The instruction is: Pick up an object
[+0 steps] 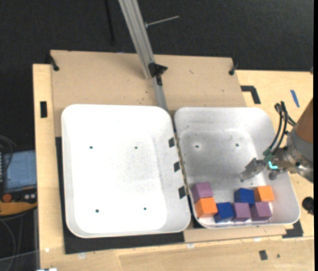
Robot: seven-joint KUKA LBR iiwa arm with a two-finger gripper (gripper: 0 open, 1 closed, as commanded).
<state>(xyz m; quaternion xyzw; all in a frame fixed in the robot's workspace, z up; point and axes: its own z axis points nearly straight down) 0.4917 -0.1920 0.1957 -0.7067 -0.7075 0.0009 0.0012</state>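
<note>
Blocks lie clustered along the lower edge of the right bin (221, 123), at the lower right of the frame: a purple block (202, 189) touching an orange block (207, 206), then a blue block (224, 211), purple ones (242, 210) (261, 210), another blue (244, 196) and an orange (265, 193). The gripper (255, 168) hovers just above the right-hand blocks; whether the jaws are released or clenched cannot be told, and nothing shows between them. The left bin (119, 168) sits beside it on the surface (142, 72).

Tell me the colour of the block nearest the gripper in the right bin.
Orange block, just below the gripper, seen in the camera view.
</note>
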